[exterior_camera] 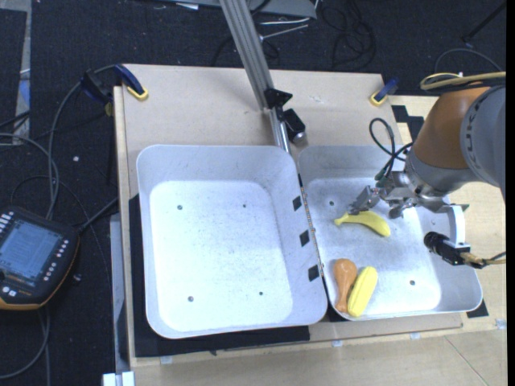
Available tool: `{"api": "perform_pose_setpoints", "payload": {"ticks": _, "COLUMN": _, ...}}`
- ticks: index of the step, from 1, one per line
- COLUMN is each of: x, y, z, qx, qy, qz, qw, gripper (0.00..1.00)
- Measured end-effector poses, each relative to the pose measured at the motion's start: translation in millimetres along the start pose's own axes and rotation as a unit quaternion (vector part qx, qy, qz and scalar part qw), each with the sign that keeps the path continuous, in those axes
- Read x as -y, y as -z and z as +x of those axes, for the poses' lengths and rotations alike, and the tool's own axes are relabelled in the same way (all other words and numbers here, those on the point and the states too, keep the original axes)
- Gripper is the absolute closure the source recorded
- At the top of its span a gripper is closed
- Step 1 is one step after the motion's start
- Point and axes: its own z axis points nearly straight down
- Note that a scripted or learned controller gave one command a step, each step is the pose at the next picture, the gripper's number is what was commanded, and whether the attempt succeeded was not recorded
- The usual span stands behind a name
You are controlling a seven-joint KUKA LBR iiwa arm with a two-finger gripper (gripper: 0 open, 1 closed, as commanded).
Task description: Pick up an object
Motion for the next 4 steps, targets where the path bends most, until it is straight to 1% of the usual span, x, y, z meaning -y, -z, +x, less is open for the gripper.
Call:
{"api": "perform_pose_setpoints", "payload": {"ticks": 1, "x": -1, "y": 13, "z": 0, "qx": 0.001, "qy": 0.000, "qz": -0.002, "qw": 1.0000, "gripper": 1.00}}
{"api": "perform_pose_setpoints", "payload": {"ticks": 2, "x": -8, "y": 73, "z": 4, "qx": 0.001, "qy": -0.001, "qz": 0.001, "qw": 1.0000, "gripper": 1.00}}
{"api": "perform_pose_setpoints", "payload": {"ticks": 3, "x": -8, "y": 113, "z": 4, "qx": 0.001, "qy": -0.001, "qz": 0.002, "qw": 1.0000, "gripper": 1.00}}
{"api": "perform_pose_setpoints", "payload": {"ticks": 4, "x": 7, "y": 125, "z": 54, "qx": 0.000, "qy": 0.001, "qz": 0.003, "qw": 1.0000, "gripper": 1.00}}
